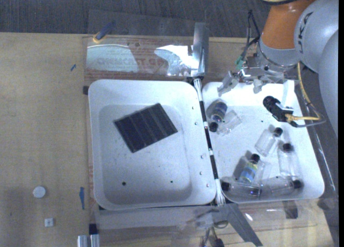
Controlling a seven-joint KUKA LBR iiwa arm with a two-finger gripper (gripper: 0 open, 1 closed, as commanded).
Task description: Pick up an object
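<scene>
The gripper (243, 83) hangs over the far end of the right bin (317, 180), its two fingers spread with nothing between them, so no object is held. Nearer the camera lie clear bottles with black caps: a blue-labelled bottle (217, 110) by the bin's left wall, a second labelled bottle (248, 171) (tilted, nearer the front) and a long bottle (263, 189) along the front wall. The left bin (102, 133) holds one thing – a dark ribbed panel (145, 126)
</scene>
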